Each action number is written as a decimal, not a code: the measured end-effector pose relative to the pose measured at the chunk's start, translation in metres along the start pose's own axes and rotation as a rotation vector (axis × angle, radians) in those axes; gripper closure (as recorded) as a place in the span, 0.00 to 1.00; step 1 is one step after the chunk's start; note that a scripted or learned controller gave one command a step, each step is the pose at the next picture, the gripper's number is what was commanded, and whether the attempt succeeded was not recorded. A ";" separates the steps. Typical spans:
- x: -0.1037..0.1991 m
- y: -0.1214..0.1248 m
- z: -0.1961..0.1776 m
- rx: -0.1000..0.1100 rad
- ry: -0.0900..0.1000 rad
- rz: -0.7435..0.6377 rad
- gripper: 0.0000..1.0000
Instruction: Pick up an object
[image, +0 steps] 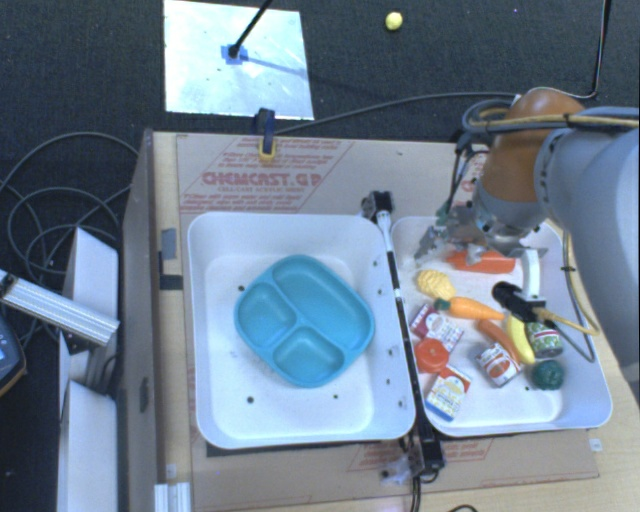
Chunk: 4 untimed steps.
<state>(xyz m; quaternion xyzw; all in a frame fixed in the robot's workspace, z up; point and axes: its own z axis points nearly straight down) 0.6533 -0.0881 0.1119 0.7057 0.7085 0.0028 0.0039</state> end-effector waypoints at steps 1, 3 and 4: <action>-0.007 -0.041 0.028 0.009 0.001 0.002 0.00; -0.007 -0.040 0.016 0.006 0.001 0.001 0.00; 0.001 0.002 0.032 0.049 0.009 0.010 0.00</action>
